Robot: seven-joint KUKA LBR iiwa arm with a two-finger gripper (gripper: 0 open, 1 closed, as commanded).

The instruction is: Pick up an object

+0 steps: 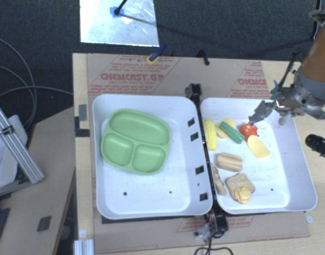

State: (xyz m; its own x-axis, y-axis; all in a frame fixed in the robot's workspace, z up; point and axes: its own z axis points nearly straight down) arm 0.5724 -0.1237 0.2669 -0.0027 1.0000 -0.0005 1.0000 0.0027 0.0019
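Cardboard-topped bench, two white bins, dark carpet, foil sheet.

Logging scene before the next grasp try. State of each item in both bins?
green divided plate: upright, in left bin
corn cob: lying along right bin's left wall
green vegetable: lying flat
red tomato: under pincer
hot dog bun: lying flat
yellow piece: lying flat, beside tomato
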